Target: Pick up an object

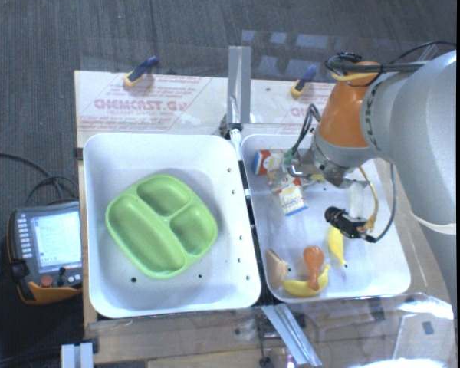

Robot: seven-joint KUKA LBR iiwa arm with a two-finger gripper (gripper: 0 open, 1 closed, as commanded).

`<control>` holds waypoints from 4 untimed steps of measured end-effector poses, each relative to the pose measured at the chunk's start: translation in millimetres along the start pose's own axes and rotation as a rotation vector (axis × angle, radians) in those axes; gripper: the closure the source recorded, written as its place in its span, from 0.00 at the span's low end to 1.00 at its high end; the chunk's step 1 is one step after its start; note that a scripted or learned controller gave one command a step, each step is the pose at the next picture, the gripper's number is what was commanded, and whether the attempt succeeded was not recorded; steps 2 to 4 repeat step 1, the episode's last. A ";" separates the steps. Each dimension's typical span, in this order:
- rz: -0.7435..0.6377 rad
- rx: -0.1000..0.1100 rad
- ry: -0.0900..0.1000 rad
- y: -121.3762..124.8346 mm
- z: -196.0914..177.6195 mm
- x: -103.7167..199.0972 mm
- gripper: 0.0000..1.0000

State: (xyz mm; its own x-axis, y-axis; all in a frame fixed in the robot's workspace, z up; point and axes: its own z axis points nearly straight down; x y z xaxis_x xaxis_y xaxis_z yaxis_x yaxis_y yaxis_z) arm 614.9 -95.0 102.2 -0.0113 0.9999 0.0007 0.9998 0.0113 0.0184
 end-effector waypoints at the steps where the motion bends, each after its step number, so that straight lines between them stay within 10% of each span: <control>1: -0.126 0.018 -0.001 55.3 -80.5 4.7 1.00; 4: -0.126 0.018 -0.001 55.3 -80.5 4.7 1.00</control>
